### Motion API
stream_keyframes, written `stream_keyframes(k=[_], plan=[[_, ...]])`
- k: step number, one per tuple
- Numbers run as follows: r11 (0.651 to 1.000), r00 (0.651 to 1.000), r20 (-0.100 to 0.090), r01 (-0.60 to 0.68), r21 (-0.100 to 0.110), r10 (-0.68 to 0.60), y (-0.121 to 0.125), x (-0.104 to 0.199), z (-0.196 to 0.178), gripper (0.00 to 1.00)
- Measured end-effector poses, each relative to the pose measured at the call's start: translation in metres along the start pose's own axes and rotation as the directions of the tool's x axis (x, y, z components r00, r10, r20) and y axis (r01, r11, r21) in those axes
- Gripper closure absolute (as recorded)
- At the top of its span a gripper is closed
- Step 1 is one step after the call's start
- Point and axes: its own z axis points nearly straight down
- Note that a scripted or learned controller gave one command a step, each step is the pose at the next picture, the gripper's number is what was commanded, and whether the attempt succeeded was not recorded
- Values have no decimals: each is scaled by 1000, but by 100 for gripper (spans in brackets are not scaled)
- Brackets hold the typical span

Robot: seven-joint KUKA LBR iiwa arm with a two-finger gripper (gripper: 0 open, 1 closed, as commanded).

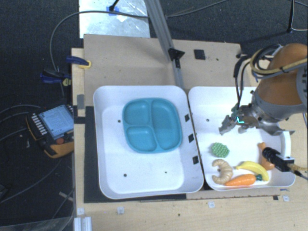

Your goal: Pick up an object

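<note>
In the right bin (207,105) lie a green knobbly ball (220,150), a tan croissant (222,171), an orange carrot (240,180) and a yellow banana (253,168), all toward the front. An orange piece (263,149) lies at the right side. My gripper (229,125) hovers over the middle of that bin, just above and behind the green ball, with nothing seen between its fingers. The arm (281,85) comes in from the right.
The left bin (108,172) holds a blue divided plate (152,124). A grey pole (161,28) slants across the board behind the bins. Off the bench to the left lie cables and a handheld controller (52,126).
</note>
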Motion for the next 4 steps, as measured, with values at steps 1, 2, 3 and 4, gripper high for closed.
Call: stream_keyframes(k=[1,2,3,4], plan=[[1000,1000,0,0,-3,0,1,0,-1,0],[1000,1000,1,-3,-2,3,9,-1,43,0],[1000,1000,0,-4,0,4,5,-2,85,0],[1000,1000,0,-4,-5,4,7,-2,114,0]])
